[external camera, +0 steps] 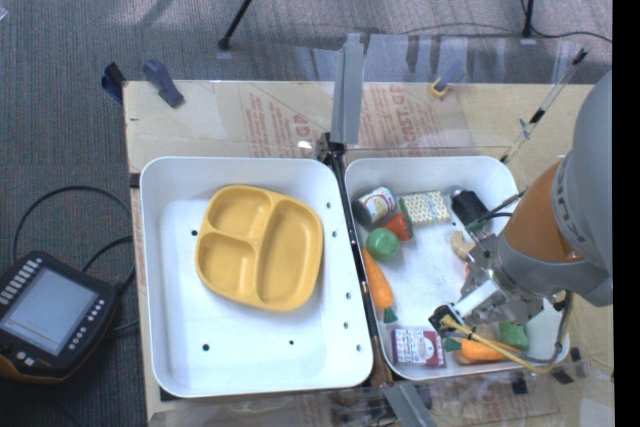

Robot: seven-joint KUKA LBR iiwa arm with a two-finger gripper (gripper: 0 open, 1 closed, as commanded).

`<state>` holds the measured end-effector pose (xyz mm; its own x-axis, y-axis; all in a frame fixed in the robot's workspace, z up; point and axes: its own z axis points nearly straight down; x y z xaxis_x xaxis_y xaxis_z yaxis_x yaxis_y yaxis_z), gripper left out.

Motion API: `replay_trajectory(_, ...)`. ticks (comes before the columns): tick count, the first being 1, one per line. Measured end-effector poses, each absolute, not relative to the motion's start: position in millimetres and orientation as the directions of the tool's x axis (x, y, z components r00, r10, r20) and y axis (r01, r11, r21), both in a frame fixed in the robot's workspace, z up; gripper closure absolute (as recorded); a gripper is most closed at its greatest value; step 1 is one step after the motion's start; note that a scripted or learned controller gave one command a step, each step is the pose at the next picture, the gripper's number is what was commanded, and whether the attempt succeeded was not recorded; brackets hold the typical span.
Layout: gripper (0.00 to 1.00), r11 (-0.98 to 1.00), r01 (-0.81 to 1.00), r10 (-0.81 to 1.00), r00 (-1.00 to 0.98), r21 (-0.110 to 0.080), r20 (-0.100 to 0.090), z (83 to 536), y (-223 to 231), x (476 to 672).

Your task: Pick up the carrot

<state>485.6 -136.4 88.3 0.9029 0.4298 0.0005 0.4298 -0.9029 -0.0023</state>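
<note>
Carrot (377, 282) lies loose by right bin's (432, 162) left wall, below green ball (381, 243). Gripper (452, 319) low at bin's near-right corner, well apart from it; jaws' state: cannot tell. Pick not yet done.

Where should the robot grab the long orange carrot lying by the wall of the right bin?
Probably around the middle of the carrot, coming straight down from above. It lies flat and long, running up and down the picture beside the right bin's left wall, so the gripper should close across its narrow width. The wall side looks tight, so aim carefully.
</note>
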Motion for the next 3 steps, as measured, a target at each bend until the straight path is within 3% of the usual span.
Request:
replay_trajectory(1,1.0,-0.872,0.489,0.489,0.872,-0.003,-0.002,161,-151,548.9)
replay_trajectory(2,1.0,-0.936,0.351,0.351,0.936,-0.006,-0.009,126,-197,601.8)
replay_trajectory(3,1.0,-0.973,0.232,0.232,0.973,-0.004,-0.004,88,-209,632.2)
